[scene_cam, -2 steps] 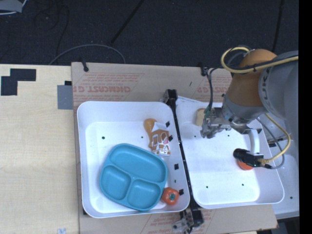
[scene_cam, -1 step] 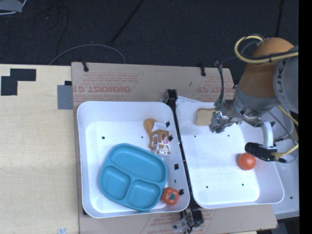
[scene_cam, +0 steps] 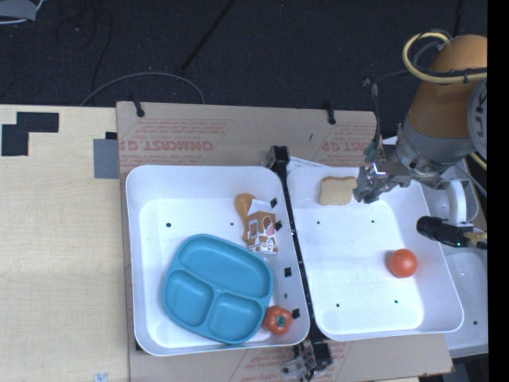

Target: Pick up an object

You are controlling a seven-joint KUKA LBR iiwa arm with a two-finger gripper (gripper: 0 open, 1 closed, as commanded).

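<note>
My gripper (scene_cam: 367, 189) hangs over the far edge of the right bin (scene_cam: 433, 313), just right of a tan slice of bread (scene_cam: 337, 191) that lies against the bin's back wall. A red-orange tomato (scene_cam: 403, 263) rests on the bin floor toward the right. In the left bin (scene_cam: 147, 213) lies a blue divided plate (scene_cam: 216, 288), with a second small red tomato (scene_cam: 277, 320) at its lower right corner. A small printed packet (scene_cam: 262, 232) and an orange-brown piece (scene_cam: 244, 206) lie near the divider. Nothing is seen between the fingers.
Brown cardboard (scene_cam: 238, 138) lies under both bins. A pale wooden bench top (scene_cam: 56, 245) stretches to the left. The middle and front of the right bin's floor are bare.
</note>
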